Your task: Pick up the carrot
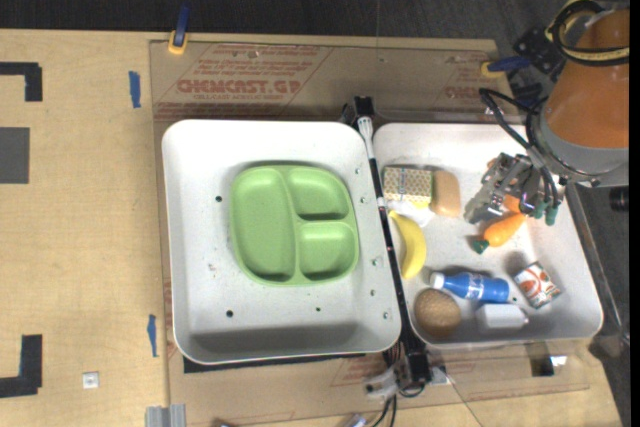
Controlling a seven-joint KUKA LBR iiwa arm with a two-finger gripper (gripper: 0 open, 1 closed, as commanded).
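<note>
Carrot: small orange plastic carrot (pixel 503 229) lies slantwise in the shallow white right bin (pixel 585 300), touching the gripper's underside.
Gripper: grey two-finger gripper (pixel 506 193) sits right at the carrot's upper end; finger spread, I cannot tell.
Neighbours: yellow banana (pixel 409 245), blue bottle (pixel 473 287), red-and-white can (pixel 537 283) nearby.
Left bin: green divided plate (pixel 294 222).
Bench: tan board (pixel 80 215).

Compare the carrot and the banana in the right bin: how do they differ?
The carrot is orange and straight; the banana is yellow and curved. The carrot lies slanted right under the pincer, while the banana lies apart from it, along the bin's left wall. The carrot looks shorter than the banana. Both rest in the right bin.
</note>
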